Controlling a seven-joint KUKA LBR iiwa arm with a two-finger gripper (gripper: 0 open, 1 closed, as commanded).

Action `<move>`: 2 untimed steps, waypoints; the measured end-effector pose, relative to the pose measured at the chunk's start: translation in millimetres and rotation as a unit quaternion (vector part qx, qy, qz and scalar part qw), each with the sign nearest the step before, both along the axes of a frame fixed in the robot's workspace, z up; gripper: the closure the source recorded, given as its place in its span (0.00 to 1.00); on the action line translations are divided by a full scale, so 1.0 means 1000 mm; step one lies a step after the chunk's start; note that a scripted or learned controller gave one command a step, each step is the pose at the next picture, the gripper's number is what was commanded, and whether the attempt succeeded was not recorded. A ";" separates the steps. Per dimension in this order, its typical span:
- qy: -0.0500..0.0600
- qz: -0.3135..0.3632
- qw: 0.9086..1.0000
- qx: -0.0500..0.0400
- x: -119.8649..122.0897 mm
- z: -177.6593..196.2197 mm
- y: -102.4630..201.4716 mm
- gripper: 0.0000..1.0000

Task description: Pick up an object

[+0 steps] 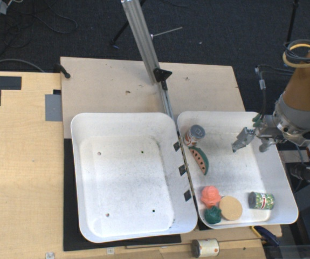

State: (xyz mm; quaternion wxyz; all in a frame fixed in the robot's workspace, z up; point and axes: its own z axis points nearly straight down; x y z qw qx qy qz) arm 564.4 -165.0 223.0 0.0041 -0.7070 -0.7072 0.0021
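Grey pincer [250, 143] above right bin [284, 188]

Arm: grey, orange band showing above the wrist, reaching in from the bench's right edge.
Wrist: low and level, sitting over the right rim of the right-hand bin [281, 161], pointing left.
Claw [243, 140]: out over that bin's upper right part, tips angled down and left.
Grip: nothing between the tips.
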 end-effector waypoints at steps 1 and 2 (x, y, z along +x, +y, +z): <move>0.000 -0.001 1.000 0.000 0.000 -0.062 -0.006 0.00; 0.001 0.000 1.000 0.000 -0.004 -0.127 -0.005 0.00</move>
